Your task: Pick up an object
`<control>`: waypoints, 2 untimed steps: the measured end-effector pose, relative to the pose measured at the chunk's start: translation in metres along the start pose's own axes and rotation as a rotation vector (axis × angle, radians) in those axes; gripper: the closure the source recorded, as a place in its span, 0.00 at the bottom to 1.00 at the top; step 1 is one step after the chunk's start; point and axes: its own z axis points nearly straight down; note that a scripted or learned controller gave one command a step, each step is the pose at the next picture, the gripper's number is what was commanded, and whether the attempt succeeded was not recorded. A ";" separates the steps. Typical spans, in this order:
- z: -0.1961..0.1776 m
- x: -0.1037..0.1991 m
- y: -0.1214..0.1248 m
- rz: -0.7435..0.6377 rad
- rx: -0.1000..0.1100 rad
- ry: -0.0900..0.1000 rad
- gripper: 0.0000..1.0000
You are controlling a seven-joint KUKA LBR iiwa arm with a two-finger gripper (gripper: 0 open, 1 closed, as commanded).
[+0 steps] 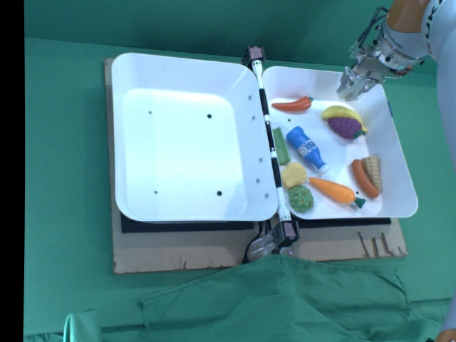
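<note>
Jaws' gap unclear, hovering over right bin [399, 191].

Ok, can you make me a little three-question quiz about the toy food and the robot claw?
1. True or false: the blue bottle lies in the left bin.
2. Which toy lies nearest the claw? A) carrot B) banana C) broccoli
3. Fill in: the red chili pepper lies in the ____ bin.

Key: 1. false, it lies in the right bin. 2. B. 3. right.
</note>
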 end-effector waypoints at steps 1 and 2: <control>0.054 -0.001 0.017 -0.003 0.004 0.000 1.00; 0.008 0.000 -0.022 0.001 -0.007 0.000 1.00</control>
